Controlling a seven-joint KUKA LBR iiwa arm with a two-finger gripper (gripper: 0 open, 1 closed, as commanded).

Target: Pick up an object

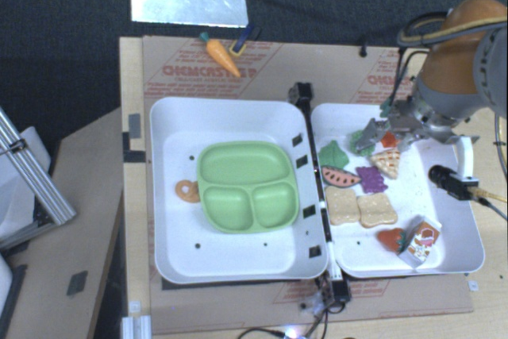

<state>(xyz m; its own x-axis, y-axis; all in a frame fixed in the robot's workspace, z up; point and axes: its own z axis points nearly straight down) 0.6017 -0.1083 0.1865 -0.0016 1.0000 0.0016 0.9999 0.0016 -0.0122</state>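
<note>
Two bins (238, 111) showing white. Tray (246, 185) showing pale green. Pretzel (187, 191) showing tan-orange. Carrot (222, 56) showing orange with a green tip. Bench (262, 63) showing light brown with red lettering. Leaf (333, 154) showing green; melon slice (340, 177) showing red with a green rind. Grapes (371, 179) showing purple. Two toasts (359, 209) showing beige. Carton (421, 241) showing white, red and blue. Arm (464, 36) showing grey and orange.

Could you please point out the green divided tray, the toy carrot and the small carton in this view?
green divided tray (238, 164): camera view, its large upper compartment.
toy carrot (221, 57): camera view, middle of the orange body.
small carton (420, 241): camera view, its printed front face.
</note>
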